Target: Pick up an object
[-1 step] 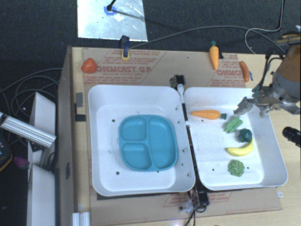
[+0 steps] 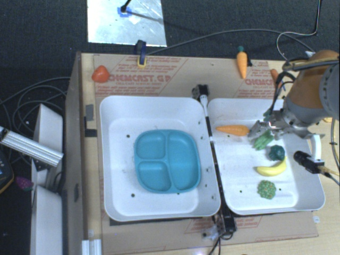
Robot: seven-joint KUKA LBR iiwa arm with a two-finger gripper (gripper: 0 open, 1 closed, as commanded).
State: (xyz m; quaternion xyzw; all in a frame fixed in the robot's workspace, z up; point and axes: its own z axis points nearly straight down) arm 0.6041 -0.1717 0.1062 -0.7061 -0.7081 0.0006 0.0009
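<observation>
Seen from above at a slant, the grey arm [image 2: 313,97] with its orange band reaches in from the right over the right-hand white bin [image 2: 234,193], its end effector [image 2: 264,129] low over the bin's upper middle — whether it is apart or together cannot be told from this angle. Just below it lies a light green leafy toy vegetable [image 2: 262,141], close to or touching the metal tip, though nothing is visibly clamped. An orange toy carrot [image 2: 232,130] lies just to the left, near the bin's inner wall. Below the end effector a dark teal piece [image 2: 276,153] sits beside a yellow banana [image 2: 271,168], and a green broccoli-like toy [image 2: 266,189] rests nearer the front wall. The left-hand white bin [image 2: 122,121] carries a blue divided plate [image 2: 167,161] at its middle. On the desk [image 2: 175,76] behind the bins lie a second carrot [image 2: 242,64], upright in the view, and an orange-red toy [image 2: 100,74] at the far left corner — both well apart from the arm.
</observation>
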